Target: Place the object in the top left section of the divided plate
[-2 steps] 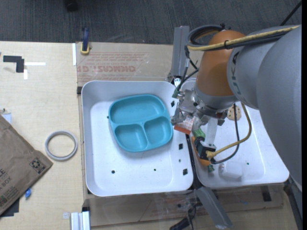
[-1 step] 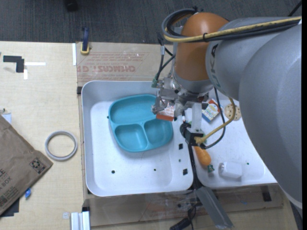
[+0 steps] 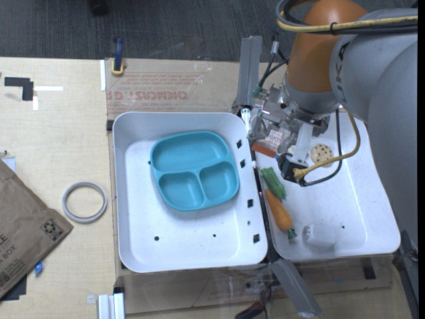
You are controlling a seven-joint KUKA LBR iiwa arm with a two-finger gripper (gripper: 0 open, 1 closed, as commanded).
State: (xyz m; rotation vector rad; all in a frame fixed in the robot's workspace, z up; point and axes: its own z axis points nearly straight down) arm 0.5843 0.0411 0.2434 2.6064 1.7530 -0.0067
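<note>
The blue divided plate lies in the left bin, with one wide section at the top and two smaller ones below. My gripper hangs low over the upper left corner of the right bin, close to the wall between the bins. A toy carrot with a green top lies just below the gripper along that wall. A chocolate-chip cookie rests to the gripper's right, partly behind a cable. The wrist hides what lies directly under the gripper.
A pale whitish object sits near the right bin's front edge. A tape roll and a cardboard box lie on the bench left of the bins. A yellow cable loops below the wrist.
</note>
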